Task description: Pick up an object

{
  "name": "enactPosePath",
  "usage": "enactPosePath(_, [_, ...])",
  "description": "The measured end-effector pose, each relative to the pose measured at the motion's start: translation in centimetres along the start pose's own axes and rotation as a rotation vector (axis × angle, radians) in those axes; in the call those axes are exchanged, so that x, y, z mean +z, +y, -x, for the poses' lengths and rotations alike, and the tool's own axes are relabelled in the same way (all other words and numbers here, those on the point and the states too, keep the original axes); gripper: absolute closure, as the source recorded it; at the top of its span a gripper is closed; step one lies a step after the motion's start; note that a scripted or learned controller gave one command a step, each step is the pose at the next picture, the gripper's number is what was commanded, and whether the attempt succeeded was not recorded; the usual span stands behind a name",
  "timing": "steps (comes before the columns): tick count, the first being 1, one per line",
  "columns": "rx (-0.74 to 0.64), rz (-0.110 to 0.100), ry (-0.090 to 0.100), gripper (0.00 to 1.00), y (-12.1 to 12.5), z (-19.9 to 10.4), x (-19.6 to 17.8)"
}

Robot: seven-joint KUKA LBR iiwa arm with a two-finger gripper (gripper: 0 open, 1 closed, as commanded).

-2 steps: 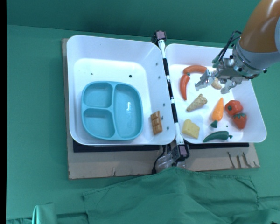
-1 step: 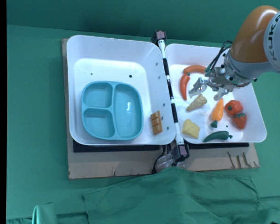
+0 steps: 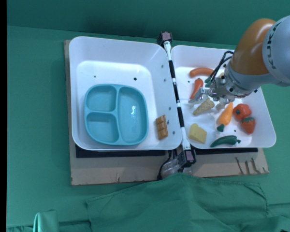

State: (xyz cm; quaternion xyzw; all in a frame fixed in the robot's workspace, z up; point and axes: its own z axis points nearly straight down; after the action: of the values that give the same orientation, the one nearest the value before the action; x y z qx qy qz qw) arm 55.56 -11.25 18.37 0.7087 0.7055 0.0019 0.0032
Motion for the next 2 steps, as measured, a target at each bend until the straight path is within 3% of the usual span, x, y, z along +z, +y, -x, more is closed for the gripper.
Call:
enactPosePath(1, [0.003, 0.013, -0.003, 1.00, 0.3, 0.1, -1.6])
enactPosePath(2, [-0.001, 0.001, -0.001, 1.00, 0.4, 0.7, -6.1])
